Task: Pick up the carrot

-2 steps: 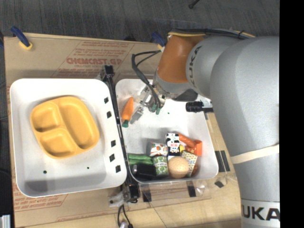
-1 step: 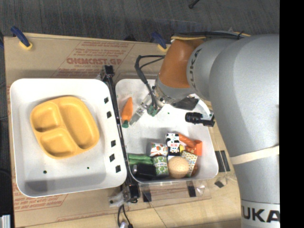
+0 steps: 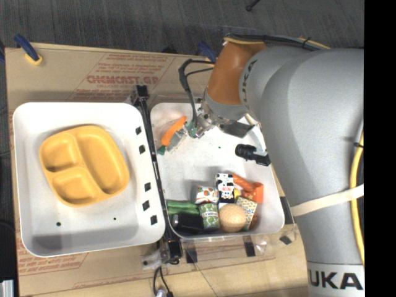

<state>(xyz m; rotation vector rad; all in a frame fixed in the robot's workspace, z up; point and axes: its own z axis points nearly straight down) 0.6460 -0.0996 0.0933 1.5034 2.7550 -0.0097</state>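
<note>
At the left stands a shallow white plastic bin [image 3: 25,166], and in it lies a yellow plastic plate with three compartments [image 3: 83,164], alone. Just beside it, to the right, is a second shallow white bin [image 3: 162,184]. In the upper left part of this second bin lies the small orange carrot with a green end [image 3: 172,131], slanted, close to the bin's left wall. The two-finger gripper [image 3: 185,135] of the grey arm with the orange band [image 3: 230,73] is down at the carrot, and its tips seem to touch it or to be just beside it; whether the fingers are apart or closed on the carrot, I cannot tell, because they are small and partly hidden. Near the front of this bin a heap of toy food [image 3: 218,210] lies well apart from the carrot. I judge that the grasping step is in hand. The next move calls for a firm closing on the carrot's body and then a straight lift, away from the wall.
</note>
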